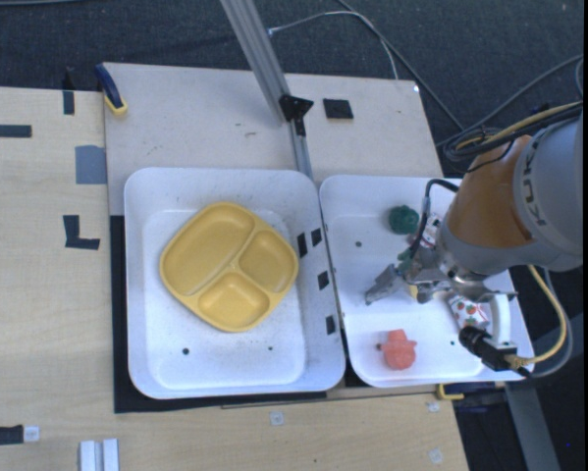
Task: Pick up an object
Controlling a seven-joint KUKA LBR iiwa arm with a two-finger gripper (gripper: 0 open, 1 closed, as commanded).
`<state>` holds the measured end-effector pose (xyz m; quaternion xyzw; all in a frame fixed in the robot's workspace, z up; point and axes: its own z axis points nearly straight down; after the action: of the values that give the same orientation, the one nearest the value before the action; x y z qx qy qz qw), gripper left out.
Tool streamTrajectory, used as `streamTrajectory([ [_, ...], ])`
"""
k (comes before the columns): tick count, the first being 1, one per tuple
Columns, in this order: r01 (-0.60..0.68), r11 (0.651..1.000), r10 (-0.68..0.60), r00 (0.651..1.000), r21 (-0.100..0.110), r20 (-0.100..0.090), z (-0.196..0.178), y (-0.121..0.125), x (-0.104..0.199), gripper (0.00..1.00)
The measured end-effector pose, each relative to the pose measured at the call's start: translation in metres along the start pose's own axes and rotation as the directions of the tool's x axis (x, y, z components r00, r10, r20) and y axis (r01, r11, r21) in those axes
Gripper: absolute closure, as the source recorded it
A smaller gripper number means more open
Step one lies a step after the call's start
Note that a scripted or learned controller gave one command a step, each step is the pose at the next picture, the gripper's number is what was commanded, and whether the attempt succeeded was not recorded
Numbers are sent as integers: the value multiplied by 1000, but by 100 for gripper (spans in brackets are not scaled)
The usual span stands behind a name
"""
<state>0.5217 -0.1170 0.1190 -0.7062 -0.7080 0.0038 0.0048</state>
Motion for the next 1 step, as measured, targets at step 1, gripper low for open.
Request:
streamTrajectory([
  [1,0,1000,0,1000,-8,3,35,0,0,0],
])
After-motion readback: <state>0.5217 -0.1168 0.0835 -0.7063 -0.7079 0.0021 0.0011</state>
